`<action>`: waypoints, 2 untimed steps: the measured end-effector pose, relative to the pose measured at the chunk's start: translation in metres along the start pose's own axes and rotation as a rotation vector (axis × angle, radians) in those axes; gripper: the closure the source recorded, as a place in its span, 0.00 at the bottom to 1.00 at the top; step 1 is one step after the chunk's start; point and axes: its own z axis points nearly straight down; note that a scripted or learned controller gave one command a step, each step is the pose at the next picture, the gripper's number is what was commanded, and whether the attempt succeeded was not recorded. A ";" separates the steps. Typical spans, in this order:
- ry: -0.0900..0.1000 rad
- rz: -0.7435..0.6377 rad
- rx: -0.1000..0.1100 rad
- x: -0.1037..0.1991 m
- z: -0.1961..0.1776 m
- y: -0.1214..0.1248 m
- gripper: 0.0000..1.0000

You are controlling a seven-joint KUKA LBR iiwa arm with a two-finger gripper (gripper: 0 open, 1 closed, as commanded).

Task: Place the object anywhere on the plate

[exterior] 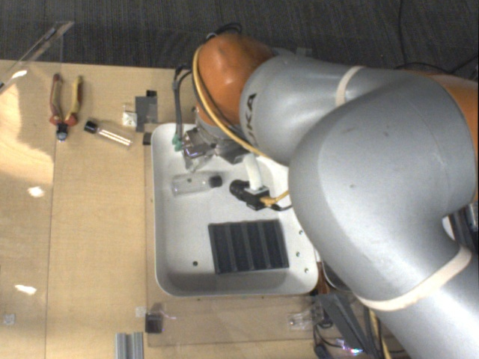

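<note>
A small clear plastic piece lies in the upper left of the white bin, with a small dark bit just to its right. A black ribbed plate rests flat lower in the same bin. My gripper hangs just above and slightly behind the clear piece, under the orange wrist band. The clear piece rests on the bin floor, and I cannot see whether the gripper touches it. The big grey arm covers the bin's right side.
On the wooden bench to the left lie red-handled pliers, a small clear tube with a black cap and a grey bracket. A small black block and a grey strip sit below the bin's front edge.
</note>
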 end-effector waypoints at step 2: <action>0.002 -0.332 -0.003 0.022 -0.030 0.017 1.00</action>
